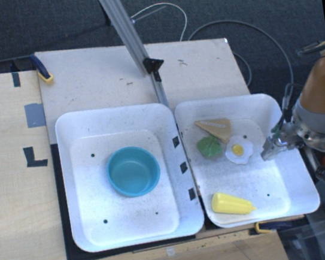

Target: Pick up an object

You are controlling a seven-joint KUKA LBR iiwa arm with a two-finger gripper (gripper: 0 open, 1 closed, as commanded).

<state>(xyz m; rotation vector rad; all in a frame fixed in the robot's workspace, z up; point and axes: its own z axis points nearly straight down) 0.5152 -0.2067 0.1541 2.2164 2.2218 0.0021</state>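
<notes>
Step in hand: approach. Judging by the layout, no object is lifted yet; every object lies on a bin floor.
Next move: the gripper needs to travel inward from the bin's right side, centre over one chosen object, and descend with the fingers set either side of it. The fried egg is the closest candidate; being flat, it probably offers little to pinch.
Corn cob [231, 204]: yellow, lying on its side near the front edge of the right bin [298, 188], well apart from the gripper.
Gripper [272, 148]: at the right side of the right bin, low over the floor, just right of the fried egg. Nothing is visible between its fingers. How far they stand apart cannot be told; the tip is small and blurred.
Fried egg [239, 150]: white with a yellow centre, flat on the floor mid-bin, near the gripper but not visibly touching it.
Green piece [210, 146]: a leafy toy, just left of the egg, touching the wedge behind it.
Tan wedge [215, 127]: farther back in the same bin.
Arm [321, 99]: grey with an orange band, entering from the right.
Blue bowl [133, 170]: upright in the middle of the left bin [77, 169], well apart from the gripper.
</notes>
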